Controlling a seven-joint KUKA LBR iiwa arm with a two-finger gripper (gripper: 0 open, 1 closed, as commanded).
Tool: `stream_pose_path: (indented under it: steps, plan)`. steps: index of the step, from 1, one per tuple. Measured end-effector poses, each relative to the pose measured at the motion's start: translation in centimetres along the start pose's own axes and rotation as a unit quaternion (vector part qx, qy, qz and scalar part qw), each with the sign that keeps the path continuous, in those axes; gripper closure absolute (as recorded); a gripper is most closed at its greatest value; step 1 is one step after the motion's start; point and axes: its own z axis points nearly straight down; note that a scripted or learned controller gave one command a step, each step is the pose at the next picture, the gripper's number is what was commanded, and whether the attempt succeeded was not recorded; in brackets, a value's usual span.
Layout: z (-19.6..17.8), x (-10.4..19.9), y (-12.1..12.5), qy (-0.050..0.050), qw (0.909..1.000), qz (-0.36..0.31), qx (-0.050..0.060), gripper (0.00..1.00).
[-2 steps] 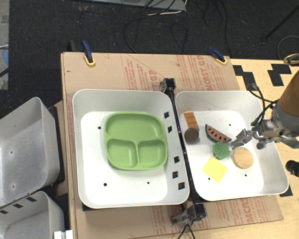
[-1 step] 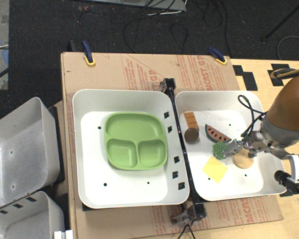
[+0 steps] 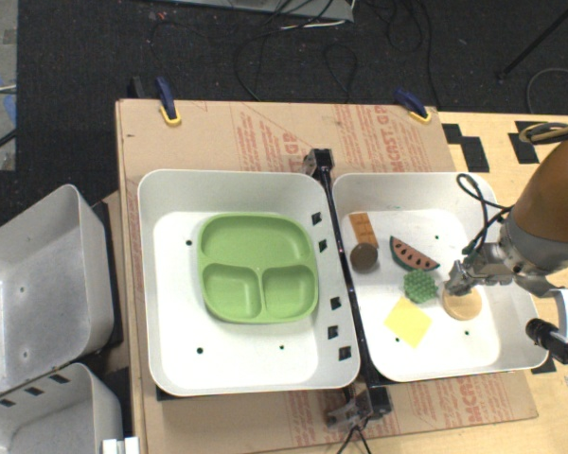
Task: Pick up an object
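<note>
In the right bin (image 3: pixel 483 353) lie a brown cylinder (image 3: pixel 363 257) with a tan wooden block (image 3: pixel 361 226) behind it, a watermelon slice (image 3: pixel 413 253), a green knobbly ball (image 3: pixel 420 286), a yellow square (image 3: pixel 409 323) and a tan round disc (image 3: pixel 463 305). My gripper (image 3: pixel 457 283) reaches in from the right and sits low over the tan disc, just right of the green ball. Nothing shows between its tips.
The left bin (image 3: pixel 170 348) holds a green divided plate (image 3: pixel 259 267). A black divider (image 3: pixel 339 272) runs between the bins. Grey containers (image 3: pixel 33 282) stand off the bench to the left. Cables trail from the arm's wrist (image 3: pixel 483 225).
</note>
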Motion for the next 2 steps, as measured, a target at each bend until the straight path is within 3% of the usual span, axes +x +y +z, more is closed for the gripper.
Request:
stream_pose_path:
  steps: [2]
  plan:
    - [-10.3, 0.1, 0.8, -0.001, 1.0, -0.003, -0.002, 1.0]
